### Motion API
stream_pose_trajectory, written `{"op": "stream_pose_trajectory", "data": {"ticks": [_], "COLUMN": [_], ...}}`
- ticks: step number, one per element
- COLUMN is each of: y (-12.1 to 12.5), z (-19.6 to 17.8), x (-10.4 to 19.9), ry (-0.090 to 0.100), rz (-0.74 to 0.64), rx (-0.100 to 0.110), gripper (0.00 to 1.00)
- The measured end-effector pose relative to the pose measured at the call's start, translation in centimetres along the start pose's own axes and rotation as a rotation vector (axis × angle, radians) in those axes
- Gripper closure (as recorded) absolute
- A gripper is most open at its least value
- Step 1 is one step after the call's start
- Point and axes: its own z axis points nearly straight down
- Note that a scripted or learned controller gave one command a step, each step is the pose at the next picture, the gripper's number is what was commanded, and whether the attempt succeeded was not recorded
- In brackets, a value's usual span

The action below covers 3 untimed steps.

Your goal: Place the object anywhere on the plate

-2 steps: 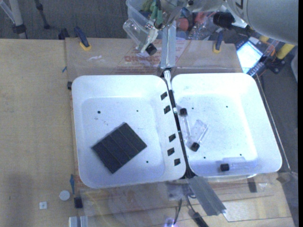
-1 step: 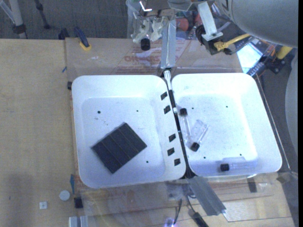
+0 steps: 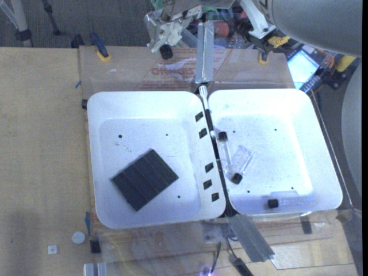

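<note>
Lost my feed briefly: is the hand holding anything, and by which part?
Nothing is visibly held. The hand hangs beyond the bins; the clear object lies in the right bin.

Grey arm (image 3: 310,7) raised (top right), jaws end (image 3: 167,30) empty

Bright even light, bins glaring, soft focus

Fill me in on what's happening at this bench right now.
A grey robot arm is meant to put an object on the plate. Its gripper hangs above the bench beyond the far edge of the left bin, with nothing visible between its fingers. The dark square plate lies in the left bin. A clear plastic object with dark ends lies in the right bin.
</note>
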Motion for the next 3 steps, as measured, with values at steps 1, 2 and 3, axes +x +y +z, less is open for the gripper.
{"op": "stream_pose_trajectory", "data": {"ticks": [1,2,3], "y": [-0.5,0.7,0.7], "z": [2.2,0.0,0.1], "x": [-0.9,1.3,1.1], "ry": [-0.002,0.000,-0.001], "rz": [1.008,0.722,1.138], "rx": [0.010,0.003,0.003], "gripper": [1.00,1.00,1.00]}}
